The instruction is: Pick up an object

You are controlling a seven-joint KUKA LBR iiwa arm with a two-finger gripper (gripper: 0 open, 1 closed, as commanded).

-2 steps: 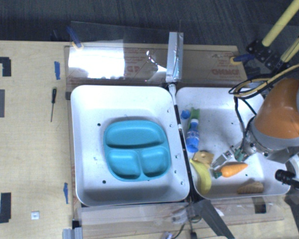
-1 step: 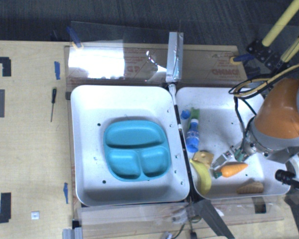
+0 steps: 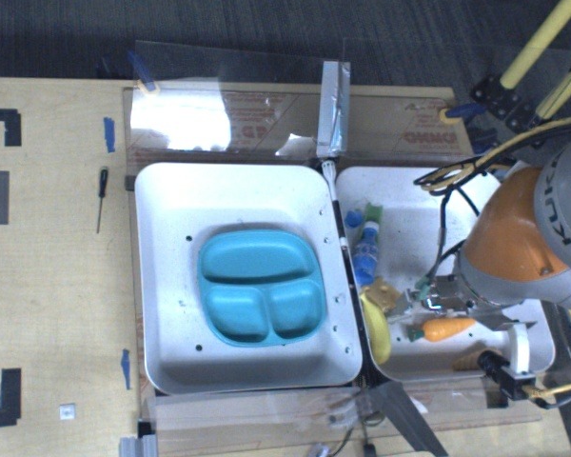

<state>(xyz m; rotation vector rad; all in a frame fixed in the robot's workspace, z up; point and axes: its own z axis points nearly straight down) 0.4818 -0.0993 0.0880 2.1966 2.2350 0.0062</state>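
"KU" lettering [image 3: 567, 196] on arm [image 3: 519, 236]

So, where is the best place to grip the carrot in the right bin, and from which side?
Probably the carrot's thick orange middle, coming from above, with the gripper closing across its narrow width. It lies flat and roughly left-right, so its long sides seem the easiest to pinch. The banana beside its left end leaves little room there.
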